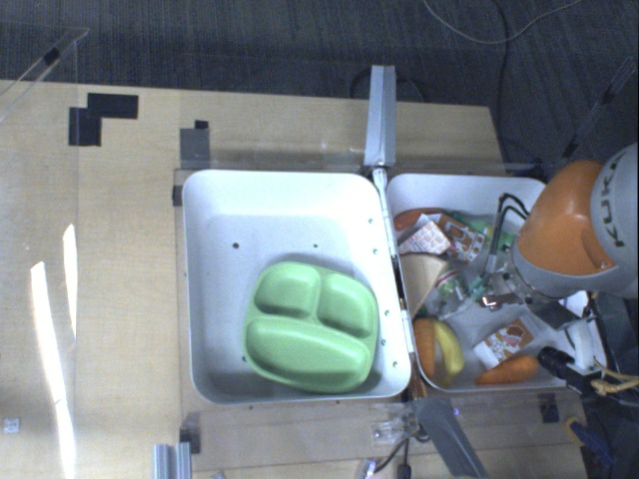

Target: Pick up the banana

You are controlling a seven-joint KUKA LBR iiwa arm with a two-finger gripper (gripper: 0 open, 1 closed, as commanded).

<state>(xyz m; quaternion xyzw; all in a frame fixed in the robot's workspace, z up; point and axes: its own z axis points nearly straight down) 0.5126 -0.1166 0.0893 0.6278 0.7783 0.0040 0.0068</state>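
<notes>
Camera view showed us the banana lying in the right bin near its front-left corner, touching an orange fruit on its left, with a carrot just beside it toward the right and snack packets behind. We saw the gripper hovering over the clutter near mid-bin, and whether it was open or closed we could not tell. We judged that a descent from there could land on packets, or nudge the banana against its neighbours
</notes>
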